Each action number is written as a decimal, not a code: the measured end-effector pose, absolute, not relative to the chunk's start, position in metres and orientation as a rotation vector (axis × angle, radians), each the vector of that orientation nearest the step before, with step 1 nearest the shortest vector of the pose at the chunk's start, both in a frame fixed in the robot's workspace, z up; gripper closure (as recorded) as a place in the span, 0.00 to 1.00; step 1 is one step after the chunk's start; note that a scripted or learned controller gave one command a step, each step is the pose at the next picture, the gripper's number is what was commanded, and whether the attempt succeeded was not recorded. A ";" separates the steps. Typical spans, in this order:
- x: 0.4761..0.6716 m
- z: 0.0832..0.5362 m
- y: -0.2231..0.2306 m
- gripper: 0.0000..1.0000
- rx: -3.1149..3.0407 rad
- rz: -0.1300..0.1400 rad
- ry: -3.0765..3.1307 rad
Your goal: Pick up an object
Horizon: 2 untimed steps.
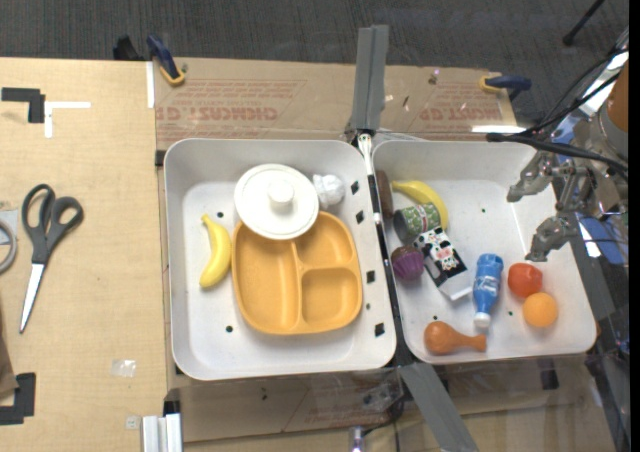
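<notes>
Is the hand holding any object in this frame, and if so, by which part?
Nothing is held: the hand hangs open above the right bin's far right side, nothing between its fingers.

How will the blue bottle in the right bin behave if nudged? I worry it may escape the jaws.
The blue bottle lies on its side, so its round body would probably roll. It looks like smooth plastic, likely light and a bit slippery. The red ball lies close by and might stop it.
</notes>
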<state>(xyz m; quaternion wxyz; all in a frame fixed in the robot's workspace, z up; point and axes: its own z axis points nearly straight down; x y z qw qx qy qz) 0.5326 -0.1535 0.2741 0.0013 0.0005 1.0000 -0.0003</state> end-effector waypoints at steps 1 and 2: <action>0.547 0.140 -0.123 0.00 0.149 0.000 3.135; 0.553 0.095 -0.094 0.00 0.277 -0.001 3.122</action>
